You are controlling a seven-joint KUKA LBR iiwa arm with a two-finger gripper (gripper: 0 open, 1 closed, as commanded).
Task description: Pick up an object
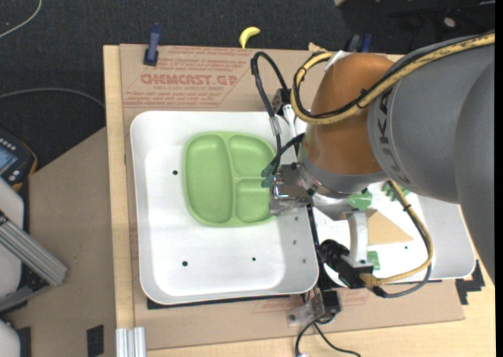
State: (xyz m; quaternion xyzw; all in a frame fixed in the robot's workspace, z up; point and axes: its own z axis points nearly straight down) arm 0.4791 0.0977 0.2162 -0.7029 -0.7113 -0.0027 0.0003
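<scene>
In the left bin point(157, 253) lies a green divided plate point(224, 178); the end effector point(277, 189) touches its right edge, grip state unclear.

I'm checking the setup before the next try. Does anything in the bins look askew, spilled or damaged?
Nothing looks spilled or broken. The green divided plate lies flat in the left bin, off-centre toward its right wall, right by the gripper. The arm covers most of the right bin, so its contents are hard to judge.
</scene>
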